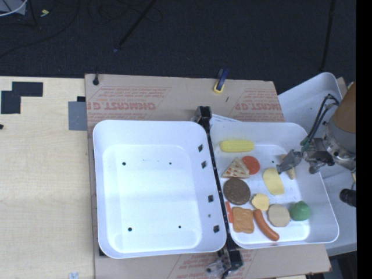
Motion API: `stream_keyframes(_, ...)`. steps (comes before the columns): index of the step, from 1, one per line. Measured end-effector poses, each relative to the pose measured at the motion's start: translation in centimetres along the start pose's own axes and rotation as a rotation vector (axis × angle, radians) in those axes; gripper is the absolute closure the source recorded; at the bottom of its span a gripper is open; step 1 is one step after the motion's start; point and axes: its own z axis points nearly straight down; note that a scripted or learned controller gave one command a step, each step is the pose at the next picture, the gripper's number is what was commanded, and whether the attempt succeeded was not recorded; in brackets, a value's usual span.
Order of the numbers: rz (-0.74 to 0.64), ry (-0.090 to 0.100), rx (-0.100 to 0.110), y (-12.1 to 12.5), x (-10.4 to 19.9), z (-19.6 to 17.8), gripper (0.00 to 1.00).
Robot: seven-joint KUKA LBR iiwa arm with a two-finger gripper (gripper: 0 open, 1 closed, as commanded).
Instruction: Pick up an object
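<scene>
The right bin (325,225) holds several toy foods: a yellow corn cob (237,146), a red tomato (251,164), a sandwich wedge (235,169), a brown round patty (237,190), a yellow block (273,181), a small yellow piece (261,201), an orange cracker (242,220), a sausage (265,225), a beige potato (278,215) and a green ball (300,210). My gripper (302,163) hangs low over the bin's right half, just right of the yellow block. Its fingers stand apart and open, with bare bin floor between them.
The left bin (151,125) lies beside the right one, with a black divider rail (214,179) between them. Both rest on a cardboard sheet (157,97). A blue-and-yellow clamp (220,81) sits at the cardboard's back edge. The arm's orange band (347,112) is at the right.
</scene>
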Motion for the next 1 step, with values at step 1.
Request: stream_keyframes(1, -0.005, 0.005, 0.008, 2.36, 6.0, 9.63, 0.0)
